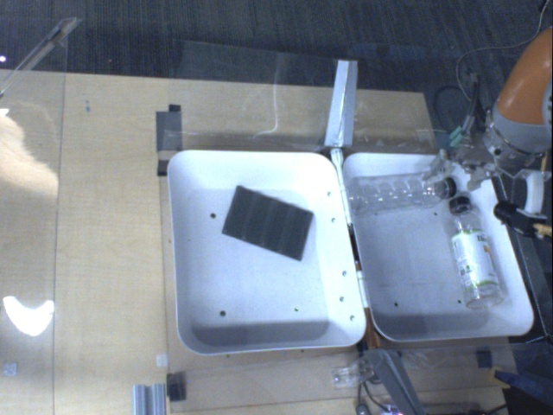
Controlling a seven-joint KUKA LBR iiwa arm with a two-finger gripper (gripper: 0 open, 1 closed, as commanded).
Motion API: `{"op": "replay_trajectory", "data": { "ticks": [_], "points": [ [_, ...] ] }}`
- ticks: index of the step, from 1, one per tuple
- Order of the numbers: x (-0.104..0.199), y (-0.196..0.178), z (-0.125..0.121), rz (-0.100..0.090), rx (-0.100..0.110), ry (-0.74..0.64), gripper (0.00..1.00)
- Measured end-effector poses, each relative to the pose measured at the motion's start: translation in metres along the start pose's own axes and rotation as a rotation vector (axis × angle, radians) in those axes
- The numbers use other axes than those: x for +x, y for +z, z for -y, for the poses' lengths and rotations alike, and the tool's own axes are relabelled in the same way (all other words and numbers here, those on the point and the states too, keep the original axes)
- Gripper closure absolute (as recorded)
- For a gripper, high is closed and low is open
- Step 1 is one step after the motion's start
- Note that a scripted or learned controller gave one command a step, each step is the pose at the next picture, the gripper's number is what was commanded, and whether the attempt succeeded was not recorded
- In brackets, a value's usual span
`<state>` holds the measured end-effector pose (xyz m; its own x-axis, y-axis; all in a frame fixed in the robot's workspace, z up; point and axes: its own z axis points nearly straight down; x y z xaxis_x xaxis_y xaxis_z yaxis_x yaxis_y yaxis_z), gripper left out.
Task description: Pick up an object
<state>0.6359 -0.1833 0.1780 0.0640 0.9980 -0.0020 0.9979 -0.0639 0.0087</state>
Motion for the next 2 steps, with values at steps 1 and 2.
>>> {"op": "replay_trajectory", "data": {
  "ticks": [1, 2],
  "points": [
    [0.004, 0.051, -0.019, 0.000, 0.000, -0.137, 0.00],
    [-0.023, 0.090, 0.022, -0.001, 0.000, -0.194, 0.00]
  ]
}}
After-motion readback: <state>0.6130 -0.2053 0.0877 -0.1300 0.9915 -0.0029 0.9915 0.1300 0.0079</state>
